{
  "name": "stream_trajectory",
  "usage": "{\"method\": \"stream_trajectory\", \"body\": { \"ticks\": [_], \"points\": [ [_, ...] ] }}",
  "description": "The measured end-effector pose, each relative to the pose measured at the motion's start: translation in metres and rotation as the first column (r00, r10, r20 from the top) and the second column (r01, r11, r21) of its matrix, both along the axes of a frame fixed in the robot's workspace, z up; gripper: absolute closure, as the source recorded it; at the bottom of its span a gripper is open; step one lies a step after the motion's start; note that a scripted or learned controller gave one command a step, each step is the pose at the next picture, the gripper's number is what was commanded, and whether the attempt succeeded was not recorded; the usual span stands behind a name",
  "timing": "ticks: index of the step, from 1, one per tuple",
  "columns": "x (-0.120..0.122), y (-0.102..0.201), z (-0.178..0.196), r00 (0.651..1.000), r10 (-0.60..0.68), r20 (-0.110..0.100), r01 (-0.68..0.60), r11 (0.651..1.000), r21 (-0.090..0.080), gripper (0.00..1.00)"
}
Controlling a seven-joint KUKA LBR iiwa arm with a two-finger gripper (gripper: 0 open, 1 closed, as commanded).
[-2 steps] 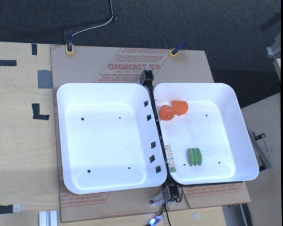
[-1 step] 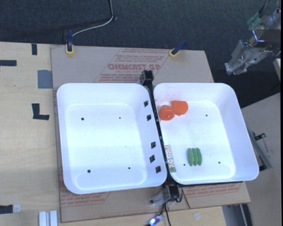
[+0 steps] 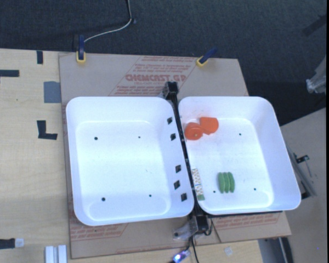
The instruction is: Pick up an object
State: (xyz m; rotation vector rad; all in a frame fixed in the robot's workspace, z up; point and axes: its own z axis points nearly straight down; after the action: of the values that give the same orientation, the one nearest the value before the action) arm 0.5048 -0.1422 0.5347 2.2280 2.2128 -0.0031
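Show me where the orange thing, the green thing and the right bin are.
orange thing (image 3: 200, 128), camera view, its middle.
green thing (image 3: 226, 182), camera view, its middle.
right bin (image 3: 278, 141), camera view, its right rim.

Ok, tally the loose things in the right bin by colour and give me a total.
Orange: 1, an orange object near the bin's upper left, against the divider.
Green: 1, a ribbed green object toward the lower middle.
Total: 2, both in the right bin.
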Motion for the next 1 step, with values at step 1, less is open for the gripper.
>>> {"method": "stream_trajectory", "body": {
  "ticks": [1],
  "points": [
    [-0.0024,0.0795,-0.1742,1.0,0.013,-0.018,-0.013,1.0,0.006,1.0]
  ]
}}
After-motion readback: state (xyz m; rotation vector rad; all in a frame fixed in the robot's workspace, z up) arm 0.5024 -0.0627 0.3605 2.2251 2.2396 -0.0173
